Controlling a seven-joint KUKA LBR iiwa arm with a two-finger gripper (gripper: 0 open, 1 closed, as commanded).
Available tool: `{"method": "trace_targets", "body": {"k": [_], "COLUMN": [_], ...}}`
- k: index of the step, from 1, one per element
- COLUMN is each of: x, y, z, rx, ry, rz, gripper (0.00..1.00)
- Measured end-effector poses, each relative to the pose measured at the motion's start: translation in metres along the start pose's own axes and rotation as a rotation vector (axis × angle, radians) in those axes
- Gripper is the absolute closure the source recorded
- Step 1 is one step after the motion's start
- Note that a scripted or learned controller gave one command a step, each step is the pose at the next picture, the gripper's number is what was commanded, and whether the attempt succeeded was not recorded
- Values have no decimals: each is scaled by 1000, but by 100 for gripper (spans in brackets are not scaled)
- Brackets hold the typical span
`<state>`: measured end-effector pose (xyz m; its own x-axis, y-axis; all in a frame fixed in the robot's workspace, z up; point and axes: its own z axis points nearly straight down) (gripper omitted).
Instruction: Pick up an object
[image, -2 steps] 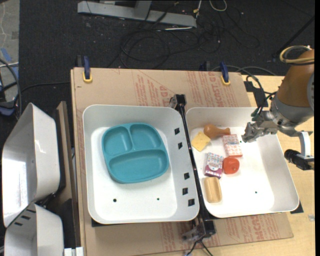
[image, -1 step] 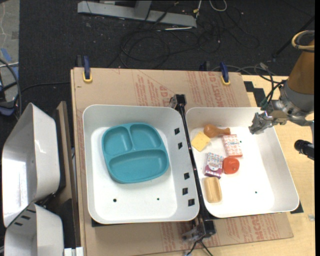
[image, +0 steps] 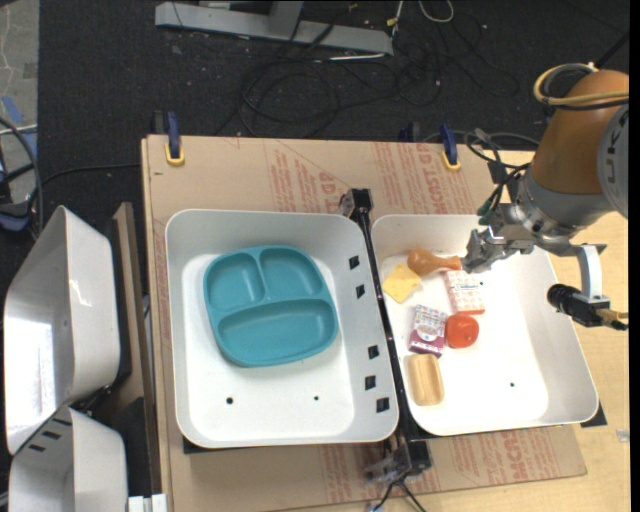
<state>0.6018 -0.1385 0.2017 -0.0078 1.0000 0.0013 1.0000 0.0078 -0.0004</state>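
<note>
Nothing is lifted yet, as far as the view shows: every item lies on a bin floor, so the pick itself remains to be done.

The candidates cluster in the left half of the right-hand shallow white bin (image: 560, 390). Taking that cluster as a clock face, a tan drumstick-shaped toy (image: 432, 262) lies at twelve o'clock, a pale yellow wedge-shaped piece (image: 401, 285) at ten, and a small white packet with red print (image: 466, 294) at two. A small round red object (image: 462, 331) sits at four, touching or just beside a crinkled packet with pink and purple print (image: 428, 329) at the centre. A tan oblong bun-shaped toy (image: 425, 380) rests at six.

The left-hand shallow white bin (image: 190, 300) holds a teal plastic plate with three compartments (image: 270, 304), lying flat near its middle.

The grey arm with its orange band (image: 580, 120) reaches in from three o'clock of the bench and bends down over the right bin's upper edge. Its two-finger gripper (image: 480, 248) hangs just beside the thin end of the drumstick toy, above the white packet. Whether the fingers are spread or closed I cannot tell; they are too small and dark against the wrist. Nothing visibly sits between them. The drumstick toy or the white packet looks the likeliest target.
</note>
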Motion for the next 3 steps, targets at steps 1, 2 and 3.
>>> {"method": "trace_targets", "body": {"k": [1,2,3], "x": [61,110,170], "y": [-2,-8,-14], "z": [4,7,-11], "rx": [1,2,-2], "ry": [1,0,1], "rz": [-1,0,-2], "gripper": [100,100,100]}}
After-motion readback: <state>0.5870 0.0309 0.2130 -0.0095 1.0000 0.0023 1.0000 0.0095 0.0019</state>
